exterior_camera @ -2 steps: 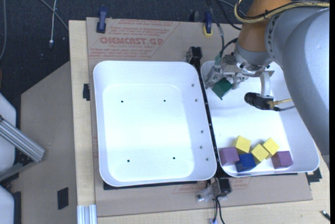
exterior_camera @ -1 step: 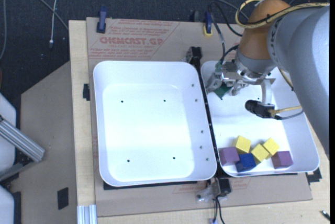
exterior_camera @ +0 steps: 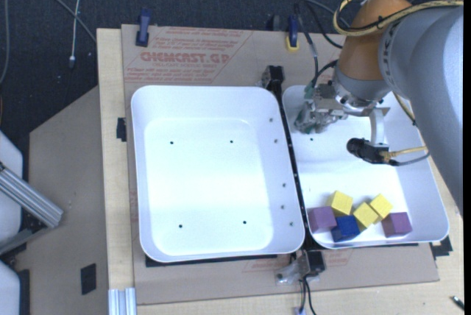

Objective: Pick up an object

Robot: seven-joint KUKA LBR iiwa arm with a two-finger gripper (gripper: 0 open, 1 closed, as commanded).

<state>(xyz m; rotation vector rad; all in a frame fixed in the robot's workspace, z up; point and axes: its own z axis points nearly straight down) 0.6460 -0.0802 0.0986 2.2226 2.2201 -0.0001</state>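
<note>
Six blocks [exterior_camera: 358, 215] sit bunched at the near end of the right bin [exterior_camera: 419, 181], well apart from the jaws [exterior_camera: 307, 120], whose opening I cannot tell.

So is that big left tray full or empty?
Empty. The left bin shows bare white floor; all the coloured blocks lie in the right bin.

My arm [exterior_camera: 430, 48] is smooth grey with an orange band [exterior_camera: 368, 37] above the wrist. A yellow cable [exterior_camera: 352, 12] loops over it. My gripper [exterior_camera: 313, 118] is small, metallic grey.
</note>
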